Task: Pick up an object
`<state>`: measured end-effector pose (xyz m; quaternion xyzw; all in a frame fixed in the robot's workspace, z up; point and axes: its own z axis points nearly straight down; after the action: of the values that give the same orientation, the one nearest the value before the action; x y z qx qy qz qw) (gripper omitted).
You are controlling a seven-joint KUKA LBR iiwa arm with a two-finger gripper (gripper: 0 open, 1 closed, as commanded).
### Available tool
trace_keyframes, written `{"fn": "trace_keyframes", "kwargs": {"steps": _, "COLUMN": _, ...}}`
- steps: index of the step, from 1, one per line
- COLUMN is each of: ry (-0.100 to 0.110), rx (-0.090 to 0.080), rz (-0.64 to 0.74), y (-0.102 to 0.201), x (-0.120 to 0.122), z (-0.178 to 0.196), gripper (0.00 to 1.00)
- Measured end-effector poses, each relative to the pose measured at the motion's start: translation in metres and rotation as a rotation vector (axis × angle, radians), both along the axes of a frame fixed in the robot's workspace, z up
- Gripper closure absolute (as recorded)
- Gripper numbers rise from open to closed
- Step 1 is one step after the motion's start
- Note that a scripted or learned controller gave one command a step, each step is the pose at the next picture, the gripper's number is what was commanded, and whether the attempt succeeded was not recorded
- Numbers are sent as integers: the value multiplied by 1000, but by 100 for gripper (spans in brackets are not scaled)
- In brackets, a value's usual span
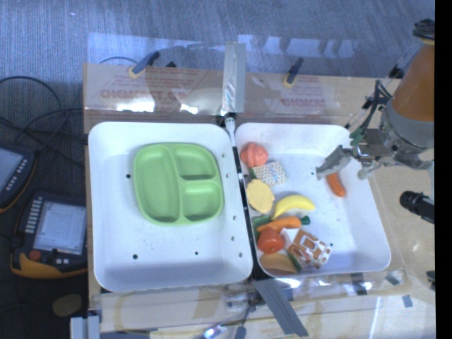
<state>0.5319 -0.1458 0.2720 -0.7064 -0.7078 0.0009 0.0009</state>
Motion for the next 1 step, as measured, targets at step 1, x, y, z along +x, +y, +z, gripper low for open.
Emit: {"fn": "trace_keyframes", "kwargs": {"steps": 1, "ry": 0, "rx": 0, "rz": -5, "y": 56, "x": -31, "z": -3, "gripper": 0}}
